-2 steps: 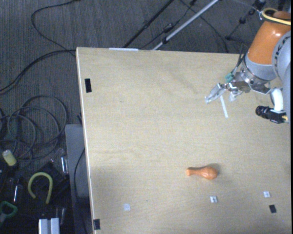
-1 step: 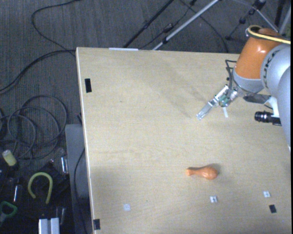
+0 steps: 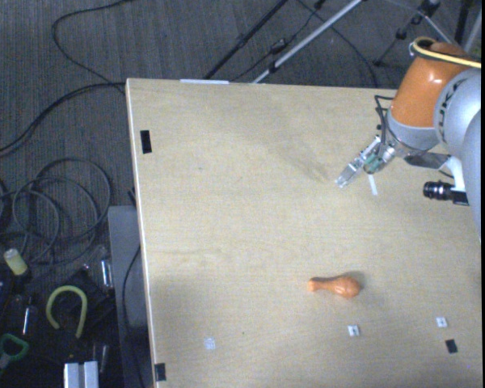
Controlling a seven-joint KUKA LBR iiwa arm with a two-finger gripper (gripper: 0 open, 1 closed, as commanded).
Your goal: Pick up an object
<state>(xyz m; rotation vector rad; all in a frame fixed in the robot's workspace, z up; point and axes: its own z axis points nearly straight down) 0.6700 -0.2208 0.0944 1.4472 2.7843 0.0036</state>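
Note:
A small orange gourd-shaped object (image 3: pixel 336 285) lies on the tan bench top (image 3: pixel 226 217), toward the front right, its narrow end pointing left. My gripper (image 3: pixel 357 183) hangs at the right side of the bench, well behind the orange object and slightly to its right. Its two pale fingers (image 3: pixel 345 176) point down and left, spread apart with nothing between them. The grey arm with its orange band (image 3: pixel 424 87) reaches in from the right edge.
Small square markers (image 3: pixel 353 330) sit near the front right corner, and a black tag (image 3: pixel 145 141) sits at the left edge. Cables and tools (image 3: pixel 56 217) lie on the floor to the left. Tripod legs (image 3: pixel 323 23) stand behind the bench.

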